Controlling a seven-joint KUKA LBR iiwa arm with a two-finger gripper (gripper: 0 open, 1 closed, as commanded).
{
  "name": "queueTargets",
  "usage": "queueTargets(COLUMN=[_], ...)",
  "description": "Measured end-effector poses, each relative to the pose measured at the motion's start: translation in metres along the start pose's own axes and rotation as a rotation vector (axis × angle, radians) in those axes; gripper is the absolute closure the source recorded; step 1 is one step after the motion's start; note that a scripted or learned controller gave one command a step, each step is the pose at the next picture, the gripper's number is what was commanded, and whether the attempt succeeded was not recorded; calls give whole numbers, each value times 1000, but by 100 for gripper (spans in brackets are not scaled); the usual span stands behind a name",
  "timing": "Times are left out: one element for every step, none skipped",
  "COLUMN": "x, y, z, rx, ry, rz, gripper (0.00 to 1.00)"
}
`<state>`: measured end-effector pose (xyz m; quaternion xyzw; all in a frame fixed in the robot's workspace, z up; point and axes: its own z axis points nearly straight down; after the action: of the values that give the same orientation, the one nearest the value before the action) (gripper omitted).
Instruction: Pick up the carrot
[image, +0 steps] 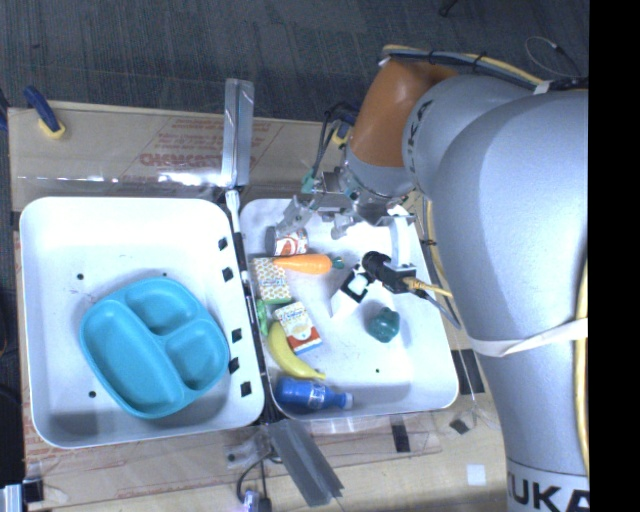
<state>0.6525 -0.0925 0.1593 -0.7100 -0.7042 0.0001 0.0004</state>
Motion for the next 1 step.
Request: queueTargets(x=[-5], y=[-15], z=[63], rx=[-7], ry=[0], rz=[-201], gripper=[0])
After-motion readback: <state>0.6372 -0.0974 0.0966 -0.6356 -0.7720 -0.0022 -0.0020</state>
